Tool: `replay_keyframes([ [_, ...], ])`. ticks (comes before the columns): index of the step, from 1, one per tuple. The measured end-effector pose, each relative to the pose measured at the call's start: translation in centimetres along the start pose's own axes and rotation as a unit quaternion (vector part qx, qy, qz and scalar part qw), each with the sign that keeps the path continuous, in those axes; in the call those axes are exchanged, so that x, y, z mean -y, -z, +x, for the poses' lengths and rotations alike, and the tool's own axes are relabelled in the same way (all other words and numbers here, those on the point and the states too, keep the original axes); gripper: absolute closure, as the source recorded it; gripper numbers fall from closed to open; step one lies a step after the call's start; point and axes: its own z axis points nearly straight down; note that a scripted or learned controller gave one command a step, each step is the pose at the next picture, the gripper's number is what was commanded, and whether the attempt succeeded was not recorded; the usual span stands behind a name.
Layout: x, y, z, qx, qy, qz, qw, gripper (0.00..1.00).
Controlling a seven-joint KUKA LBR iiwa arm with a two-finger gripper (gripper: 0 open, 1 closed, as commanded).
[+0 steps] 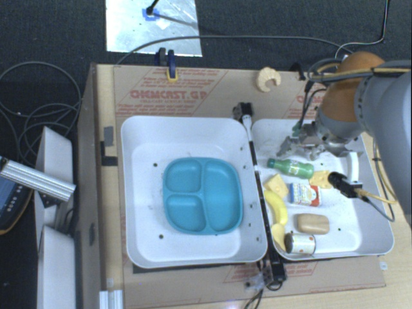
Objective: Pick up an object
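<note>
Over the right bin's (380, 237) far side, the arm bends down, gripper (297, 145) poised above the green bottle (291, 167); fingers spread apart, nothing between them, bottle lying just below.

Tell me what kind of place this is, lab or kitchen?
Most likely a robot lab test bench, not a kitchen. The grey arm reaches over two white bins set on a board, the right bin holds toy food such as a banana and a green bottle, and loose cables lie on the floor.
</note>
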Motion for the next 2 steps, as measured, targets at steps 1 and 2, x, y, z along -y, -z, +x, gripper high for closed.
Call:
replay_keyframes([
  [1, 7.2, 4.8, -3.6, 0.001, 0.0, -0.001, 1.0, 0.0],
  [2, 5.4, 12.4, -6.2, 0.001, 0.0, -0.003, 1.0, 0.0],
])
